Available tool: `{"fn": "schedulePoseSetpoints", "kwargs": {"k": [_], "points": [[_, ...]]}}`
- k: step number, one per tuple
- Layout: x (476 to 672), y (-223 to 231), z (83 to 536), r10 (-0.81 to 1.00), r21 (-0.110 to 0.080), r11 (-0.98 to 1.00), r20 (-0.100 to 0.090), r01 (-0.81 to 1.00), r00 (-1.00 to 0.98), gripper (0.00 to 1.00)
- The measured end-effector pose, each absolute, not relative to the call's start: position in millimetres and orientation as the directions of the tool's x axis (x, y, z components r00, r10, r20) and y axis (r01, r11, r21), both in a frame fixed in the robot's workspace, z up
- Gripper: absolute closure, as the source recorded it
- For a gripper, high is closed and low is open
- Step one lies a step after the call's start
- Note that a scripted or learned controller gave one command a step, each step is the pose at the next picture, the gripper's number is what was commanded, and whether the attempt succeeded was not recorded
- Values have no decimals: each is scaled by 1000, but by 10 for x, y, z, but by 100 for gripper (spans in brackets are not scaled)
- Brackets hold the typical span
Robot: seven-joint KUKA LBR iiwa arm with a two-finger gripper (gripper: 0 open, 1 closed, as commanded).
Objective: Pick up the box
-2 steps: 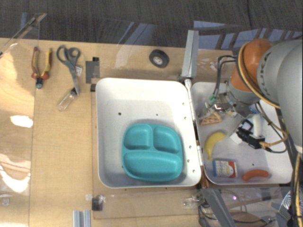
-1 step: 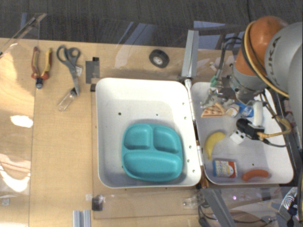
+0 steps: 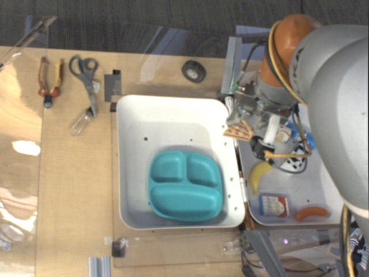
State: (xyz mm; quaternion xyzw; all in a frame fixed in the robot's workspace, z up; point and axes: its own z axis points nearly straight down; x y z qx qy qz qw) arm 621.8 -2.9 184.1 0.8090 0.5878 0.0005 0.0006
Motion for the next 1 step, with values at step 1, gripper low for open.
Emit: {"fn": "schedulePoseSetpoints", "kwargs": {"k": [1], "points": [[5702,636,1846,900,1,-436,2,900,436,100]]}}
